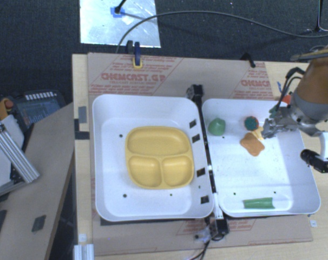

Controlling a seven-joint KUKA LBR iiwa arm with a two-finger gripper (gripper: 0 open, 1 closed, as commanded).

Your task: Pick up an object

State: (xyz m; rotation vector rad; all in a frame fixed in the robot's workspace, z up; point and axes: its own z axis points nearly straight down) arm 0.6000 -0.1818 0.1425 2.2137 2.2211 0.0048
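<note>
The right bin (294,167) holds a light green rounded object (216,126) at its far left and a small dark teal object (251,123) beside it. A tan-orange flat piece (252,143) lies just below the teal one. A green flat bar (258,202) rests near the bin's front edge. My gripper (268,128) reaches in from the right and hangs low at the right edge of the tan-orange piece, close to the teal object. Whether it touches either of them is unclear.
The left bin (107,156) holds a yellow three-compartment plate (158,157). A black divider with clips (203,156) runs between the bins. The arm's orange band and grey wrist (315,93) overhang the right bin's far right corner.
</note>
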